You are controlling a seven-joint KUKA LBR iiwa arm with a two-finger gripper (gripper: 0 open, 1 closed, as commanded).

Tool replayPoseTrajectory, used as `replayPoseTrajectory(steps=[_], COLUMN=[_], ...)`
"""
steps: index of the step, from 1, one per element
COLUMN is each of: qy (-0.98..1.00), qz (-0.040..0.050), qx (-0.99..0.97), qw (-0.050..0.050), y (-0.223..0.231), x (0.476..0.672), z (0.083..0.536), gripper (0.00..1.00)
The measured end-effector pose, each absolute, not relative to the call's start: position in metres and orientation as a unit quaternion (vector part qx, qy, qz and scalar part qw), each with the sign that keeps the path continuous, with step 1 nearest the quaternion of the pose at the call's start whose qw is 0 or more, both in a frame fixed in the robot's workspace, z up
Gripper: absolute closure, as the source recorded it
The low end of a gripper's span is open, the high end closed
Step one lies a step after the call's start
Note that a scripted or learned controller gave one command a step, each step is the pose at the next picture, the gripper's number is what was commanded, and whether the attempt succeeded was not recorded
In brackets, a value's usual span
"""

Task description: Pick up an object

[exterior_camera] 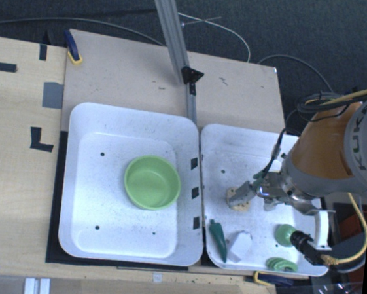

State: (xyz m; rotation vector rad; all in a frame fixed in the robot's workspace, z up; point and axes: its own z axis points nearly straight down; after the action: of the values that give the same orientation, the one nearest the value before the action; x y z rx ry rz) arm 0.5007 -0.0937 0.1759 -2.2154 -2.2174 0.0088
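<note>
My gripper [246, 194] reaches down into the right bin [236, 142], near its middle. A small tan object [237, 202] lies right at the gripper's tip, touching or nearly touching it. A dark green pen-like object [217, 240] lies near the bin's front left corner, with a small white block [240, 244] beside it. Two green round pieces sit at the front right, one [285, 234] next to the wrist and one [281, 265] at the front rim. A light green bowl [152, 182] rests upright in the middle of the left bin [93, 126].
A slanted grey pole [174, 30] crosses the bench behind the bins and ends at the wall between them. The arm's orange band [325, 149] hangs over the right bin's far right side. Cables [329, 258] trail at the right edge.
</note>
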Motion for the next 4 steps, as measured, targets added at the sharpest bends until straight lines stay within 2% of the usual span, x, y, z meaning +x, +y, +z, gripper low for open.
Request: replayPoseTrajectory(steps=[1, 2, 3, 4], qy=[-0.707, -0.708, -0.708, -0.708], qz=[0.0025, 0.0014, -0.0011, -0.0003], qx=[-0.707, -0.706, -0.706, -0.707], qw=[0.003, 0.003, -0.001, -0.001], y=[-0.093, -0.093, -0.086, -0.085], x=[0.499, 0.5, 0.506, 0.507], z=[0.132, 0.144, 0.203, 0.231], gripper=[0.0, 1.0, 1.0, 1.0])
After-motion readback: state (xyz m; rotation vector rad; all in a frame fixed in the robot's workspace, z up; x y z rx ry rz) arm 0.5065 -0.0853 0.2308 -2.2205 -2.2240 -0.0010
